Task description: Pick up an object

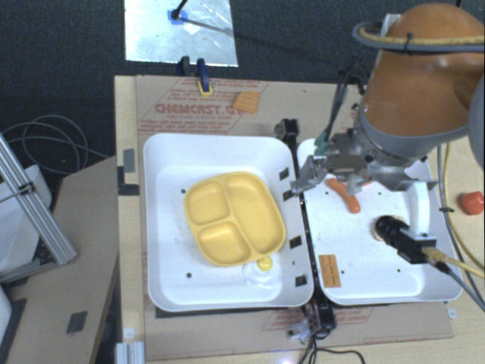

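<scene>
- A grey arm with an orange band (pixel 424 59) reaches in from the right and hangs over the right-hand shallow white bin (pixel 379 283).
- Its hand (pixel 311 174) sits low over that bin's far left corner, close to the seam where the two bins meet. Whether it is apart or together cannot be told from this view.
- An orange sausage-shaped piece (pixel 345 196) lies on the floor of the right-hand bin, just beside the hand on its right and a little nearer the front. It slants from upper left to lower right, and I cannot tell whether the hand touches it.
- A small flat orange-brown rectangular tag (pixel 328 271) lies near the front left of the same bin, well apart from the hand.
- The left-hand shallow white bin (pixel 163 203) holds a yellow plastic plate with three compartments (pixel 235 218). The plate lies right way up, turned at a slant, near the bin's middle.
- A small yellow lump (pixel 264 263) sits just beside the plate's front edge, against a pale clear-looking scrap (pixel 256 276) too faint to identify.
- Both bins stand on a brown cardboard sheet with red print (pixel 197 108), which lies on the desk (pixel 127 241).
- A small tan square (pixel 246 101) rests on the cardboard behind the bins, and a blue and yellow clamp (pixel 203 76) grips its far edge.
- A small red-orange lump (pixel 471 201) lies outside the right-hand bin, at the right.
- A silvery sheet (pixel 182 17) lies beyond the cardboard.
</scene>
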`<state>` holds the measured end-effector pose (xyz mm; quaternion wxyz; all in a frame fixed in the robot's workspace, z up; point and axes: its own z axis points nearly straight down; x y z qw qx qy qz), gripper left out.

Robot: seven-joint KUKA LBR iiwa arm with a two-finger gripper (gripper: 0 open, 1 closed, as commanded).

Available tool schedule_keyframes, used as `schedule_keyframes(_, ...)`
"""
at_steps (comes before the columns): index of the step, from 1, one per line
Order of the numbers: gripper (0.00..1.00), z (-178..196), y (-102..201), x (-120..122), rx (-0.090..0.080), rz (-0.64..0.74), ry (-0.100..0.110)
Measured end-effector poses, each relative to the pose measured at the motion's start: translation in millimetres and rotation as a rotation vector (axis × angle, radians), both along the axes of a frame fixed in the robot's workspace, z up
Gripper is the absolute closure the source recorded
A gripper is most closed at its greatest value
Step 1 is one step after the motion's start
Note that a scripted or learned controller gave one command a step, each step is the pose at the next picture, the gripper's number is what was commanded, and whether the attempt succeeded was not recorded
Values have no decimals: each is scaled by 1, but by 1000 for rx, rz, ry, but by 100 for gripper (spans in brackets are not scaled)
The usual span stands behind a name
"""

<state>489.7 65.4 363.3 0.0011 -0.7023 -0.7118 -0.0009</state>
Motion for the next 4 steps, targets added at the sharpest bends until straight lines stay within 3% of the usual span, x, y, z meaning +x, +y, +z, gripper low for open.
schedule_keyframes(1,0,-59,65,32,-2,-4,4)
schedule_keyframes(2,0,45,74,-1,3,-7,-13)
schedule_keyframes(3,100,51,74,0,-1,-3,-6)
schedule_keyframes(4,100,180,-19,-3,-2,-21,-19)
